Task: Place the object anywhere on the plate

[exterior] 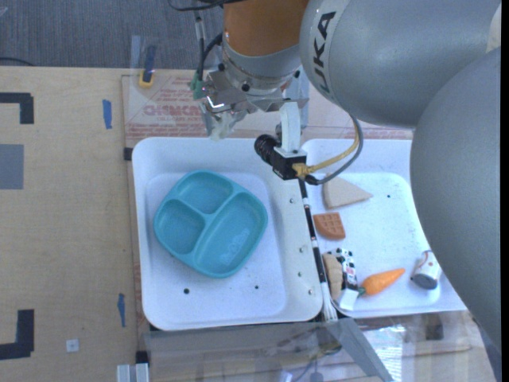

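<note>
Plate [211, 224] looks like smooth teal plastic, faint sheen. Bins [231, 305] are white plastic, matt, lightly speckled. Bench [64, 213] reads as pale wood, dull finish. Arm [398, 46] shows smooth grey casing, satin, with a glossy orange band [254, 14].

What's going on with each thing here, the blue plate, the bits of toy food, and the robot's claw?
Plate: flat in the left bin, nothing on it.
Carrot: lying in the right bin.
Waffle: lying flat in the right bin.
Beige wedge: flat in the right bin.
Gripper: above the left bin's far edge, holding nothing that I can see.
</note>
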Robot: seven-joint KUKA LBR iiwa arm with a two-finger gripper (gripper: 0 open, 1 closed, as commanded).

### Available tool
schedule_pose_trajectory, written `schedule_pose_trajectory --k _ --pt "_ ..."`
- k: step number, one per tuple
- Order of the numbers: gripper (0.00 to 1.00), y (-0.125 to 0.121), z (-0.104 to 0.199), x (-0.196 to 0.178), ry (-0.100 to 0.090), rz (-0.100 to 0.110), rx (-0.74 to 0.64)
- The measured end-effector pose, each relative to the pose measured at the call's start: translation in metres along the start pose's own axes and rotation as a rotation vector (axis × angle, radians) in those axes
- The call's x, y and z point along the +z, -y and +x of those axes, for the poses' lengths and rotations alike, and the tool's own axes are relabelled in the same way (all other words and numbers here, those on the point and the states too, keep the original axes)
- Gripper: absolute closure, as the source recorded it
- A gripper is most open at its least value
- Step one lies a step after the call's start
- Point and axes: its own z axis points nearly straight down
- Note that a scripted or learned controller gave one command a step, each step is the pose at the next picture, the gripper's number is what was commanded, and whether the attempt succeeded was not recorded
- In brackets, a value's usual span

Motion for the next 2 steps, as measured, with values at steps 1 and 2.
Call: schedule_pose_trajectory --k 1,2 --pt "1.00 -0.024 -0.034 -0.098 0.002 -0.006 -0.286" --pt "1.00 -0.031 -0.012 -0.040 0.000 -0.002 -0.317"
